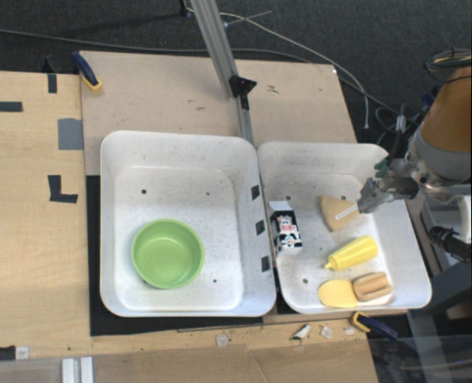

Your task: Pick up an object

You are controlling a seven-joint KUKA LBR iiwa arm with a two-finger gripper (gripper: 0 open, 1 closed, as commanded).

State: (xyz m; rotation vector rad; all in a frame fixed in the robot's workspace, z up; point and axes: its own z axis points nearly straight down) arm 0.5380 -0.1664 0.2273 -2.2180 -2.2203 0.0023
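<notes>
In the right bin lie a tan wedge-shaped piece, a yellow bottle-shaped toy, a small black-and-white carton, a yellow round piece and a brown bread-like block. My gripper hangs over the right bin's right side, just right of the tan wedge, its tip close to the wedge's edge. The grey arm with its orange band comes in from the right. Nothing shows between the fingers.
The left bin holds a green bowl. A metal pole slants down to the seam between the bins. A blue and yellow clamp sits at the board's far left corner, another one at the front right.
</notes>
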